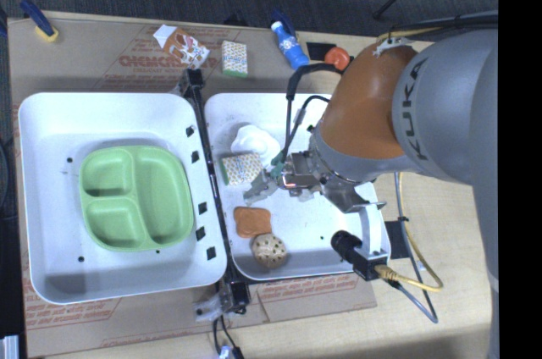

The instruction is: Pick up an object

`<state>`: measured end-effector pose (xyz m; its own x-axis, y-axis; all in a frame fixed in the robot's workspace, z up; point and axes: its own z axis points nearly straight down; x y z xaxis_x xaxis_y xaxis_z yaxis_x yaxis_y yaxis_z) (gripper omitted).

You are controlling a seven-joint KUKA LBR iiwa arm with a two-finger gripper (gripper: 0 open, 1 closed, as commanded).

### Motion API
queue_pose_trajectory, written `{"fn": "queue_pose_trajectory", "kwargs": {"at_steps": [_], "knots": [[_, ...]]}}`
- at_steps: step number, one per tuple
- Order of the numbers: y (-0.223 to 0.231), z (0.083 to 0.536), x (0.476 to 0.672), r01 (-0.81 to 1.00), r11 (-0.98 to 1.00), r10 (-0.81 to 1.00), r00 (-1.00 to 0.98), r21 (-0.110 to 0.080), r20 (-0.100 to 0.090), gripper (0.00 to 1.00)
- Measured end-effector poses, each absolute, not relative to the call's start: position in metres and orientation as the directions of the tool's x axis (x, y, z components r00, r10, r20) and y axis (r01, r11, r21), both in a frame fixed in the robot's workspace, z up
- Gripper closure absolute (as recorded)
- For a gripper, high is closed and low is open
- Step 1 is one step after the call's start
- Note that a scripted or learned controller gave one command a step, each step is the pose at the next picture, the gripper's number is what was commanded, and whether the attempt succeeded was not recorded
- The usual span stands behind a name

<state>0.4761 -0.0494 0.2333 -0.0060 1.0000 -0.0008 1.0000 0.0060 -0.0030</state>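
- One grey arm [423,112] reaches in from the right over the right bin [356,260].
- Two white bins lie side by side; the left bin [42,179] holds one green divided plate [135,196].
- The gripper [269,179] hangs inside the right bin, its tip touching or just over one patterned packet [241,168]; whether it is open or grasping anything cannot be told.
- One white crumpled item [254,140] lies just behind the packet.
- One orange square [252,221] lies just in front of the packet.
- One speckled ball [268,251] lies beside the square, nearer the bin's front wall.
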Motion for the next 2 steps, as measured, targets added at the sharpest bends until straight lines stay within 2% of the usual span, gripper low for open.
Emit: {"fn": "queue_pose_trajectory", "kwargs": {"at_steps": [1, 2], "knots": [[-0.049, 0.233, 0.476, 1.0, 0.006, 1.0, -0.006, -0.003, -0.001, 0.0], [-0.087, 0.248, 0.557, 1.0, 0.005, 1.0, -0.005, -0.001, 0.0, 0.0]]}}
